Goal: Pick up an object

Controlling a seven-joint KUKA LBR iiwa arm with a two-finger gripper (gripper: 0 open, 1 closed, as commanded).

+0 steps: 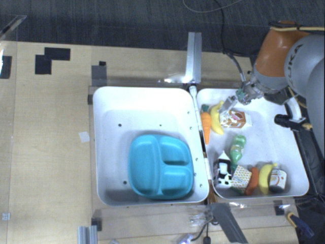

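Gripper [229, 104] is lowered beside a banana [217, 119].
Whether anything is held cannot be told; a snack packet [235, 118] lies just below it.

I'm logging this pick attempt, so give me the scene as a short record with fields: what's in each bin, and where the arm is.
left bin: a blue divided plate
right bin: a banana, a carrot, a snack packet, a green bottle, a cow toy, and a cluster of small items near the front right corner
arm: reaching in at the right bin's rear
gripper: above the rear of the right bin, beside the snack packet
held object: none seen
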